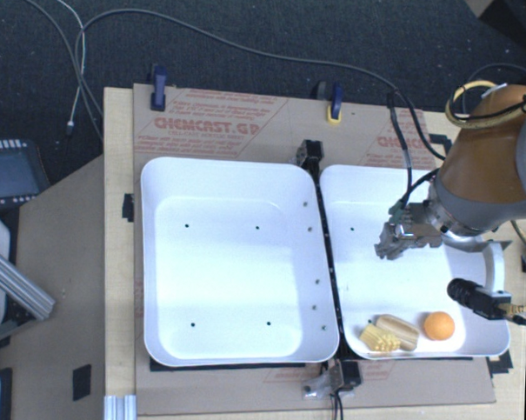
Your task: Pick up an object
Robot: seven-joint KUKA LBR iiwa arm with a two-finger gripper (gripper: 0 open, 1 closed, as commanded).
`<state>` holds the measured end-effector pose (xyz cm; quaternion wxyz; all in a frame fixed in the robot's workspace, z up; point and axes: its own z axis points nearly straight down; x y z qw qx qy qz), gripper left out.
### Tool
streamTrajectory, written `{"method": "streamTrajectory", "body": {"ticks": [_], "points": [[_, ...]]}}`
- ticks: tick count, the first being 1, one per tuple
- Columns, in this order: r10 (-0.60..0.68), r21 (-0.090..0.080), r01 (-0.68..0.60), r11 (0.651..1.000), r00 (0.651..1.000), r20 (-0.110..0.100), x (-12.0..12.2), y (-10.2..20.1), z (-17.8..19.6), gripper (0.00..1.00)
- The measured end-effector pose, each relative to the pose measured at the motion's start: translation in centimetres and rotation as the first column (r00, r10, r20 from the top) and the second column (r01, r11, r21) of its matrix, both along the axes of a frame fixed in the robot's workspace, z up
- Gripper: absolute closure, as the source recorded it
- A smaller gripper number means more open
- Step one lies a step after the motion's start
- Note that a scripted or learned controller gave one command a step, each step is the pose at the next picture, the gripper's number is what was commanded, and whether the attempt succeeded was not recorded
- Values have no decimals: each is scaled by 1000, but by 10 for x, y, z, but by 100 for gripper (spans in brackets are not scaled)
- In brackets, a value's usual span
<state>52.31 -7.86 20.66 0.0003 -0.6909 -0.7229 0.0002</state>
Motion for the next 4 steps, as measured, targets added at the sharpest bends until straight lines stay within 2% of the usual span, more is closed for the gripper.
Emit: {"method": "streamTrajectory", "body": {"ticks": [1, 2, 3, 4], "points": [[1, 0, -1, 1000, 1000, 1, 1, 1, 0, 0], [-45, 0, 45, 999, 999, -3, 41, -5, -64, 0], [-51, -1, 51, 999, 999, -5, -33, -43, -107, 0], [-44, 0, 44, 999, 999, 2, 17, -47, -108, 0]]}}
